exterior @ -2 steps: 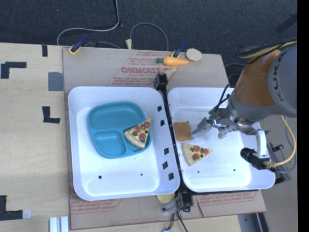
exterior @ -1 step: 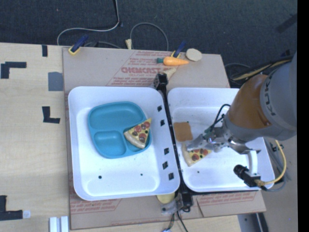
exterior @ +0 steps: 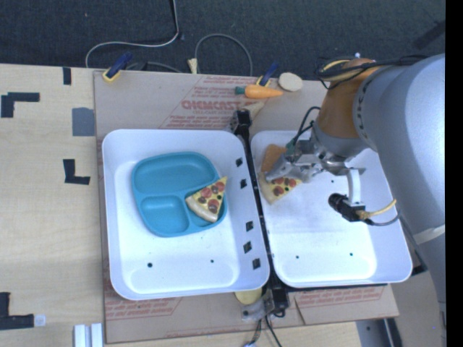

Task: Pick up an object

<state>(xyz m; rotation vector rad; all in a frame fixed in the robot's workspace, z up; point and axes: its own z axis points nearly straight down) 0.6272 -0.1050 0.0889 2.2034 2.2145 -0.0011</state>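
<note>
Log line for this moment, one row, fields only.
arm: over right bin | gripper: at pizza slice, grip unclear | left bin: blue tray holding second slice | bench: carrot

One fixed camera looks down slantwise on both bins (exterior: 116, 194).

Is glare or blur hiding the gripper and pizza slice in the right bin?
Camera view: lighting is even, with no strong glare on the right bin; the pizza slice is fairly sharp; the gripper casts a soft shadow there, and its fingers look dim and small, hard to read.
</note>
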